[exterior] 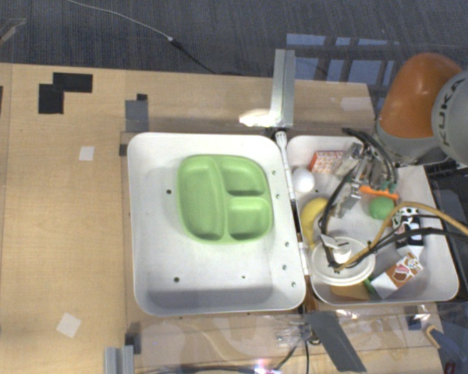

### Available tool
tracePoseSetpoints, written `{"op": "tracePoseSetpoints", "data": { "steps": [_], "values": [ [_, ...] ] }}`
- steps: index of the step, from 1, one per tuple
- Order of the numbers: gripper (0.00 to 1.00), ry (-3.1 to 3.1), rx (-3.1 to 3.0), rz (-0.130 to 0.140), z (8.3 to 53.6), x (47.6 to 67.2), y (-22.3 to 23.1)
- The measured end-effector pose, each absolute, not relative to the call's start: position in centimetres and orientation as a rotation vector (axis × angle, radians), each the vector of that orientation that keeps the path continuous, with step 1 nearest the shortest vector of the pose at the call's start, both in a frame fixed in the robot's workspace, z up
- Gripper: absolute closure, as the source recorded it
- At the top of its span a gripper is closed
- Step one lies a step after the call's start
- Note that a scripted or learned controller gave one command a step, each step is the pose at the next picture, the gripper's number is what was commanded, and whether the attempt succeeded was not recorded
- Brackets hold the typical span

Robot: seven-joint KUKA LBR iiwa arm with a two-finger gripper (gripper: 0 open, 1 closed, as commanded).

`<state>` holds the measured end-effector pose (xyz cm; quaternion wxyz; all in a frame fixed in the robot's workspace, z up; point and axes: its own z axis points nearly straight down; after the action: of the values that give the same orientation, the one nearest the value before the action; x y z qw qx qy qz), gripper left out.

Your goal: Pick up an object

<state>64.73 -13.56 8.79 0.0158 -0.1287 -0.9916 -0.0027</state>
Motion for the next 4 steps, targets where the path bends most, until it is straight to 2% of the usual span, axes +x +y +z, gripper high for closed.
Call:
{"op": "tracePoseSetpoints", "data": {
  "steps": [1,2,3,4],
  "values": [
    [0.0,-3.126,-0.047,-0.009,8.6,64.6,-18.7],
    [0.0,-3.044,0.832,0.002,8.9,59.1,-20.3],
    [0.0,-3.07,0.73,0.004,9.0,64.3,-17.4],
    [1.0,-3.078,0.731,0.004,10.5,64.6,-17.4]
  ]
}}
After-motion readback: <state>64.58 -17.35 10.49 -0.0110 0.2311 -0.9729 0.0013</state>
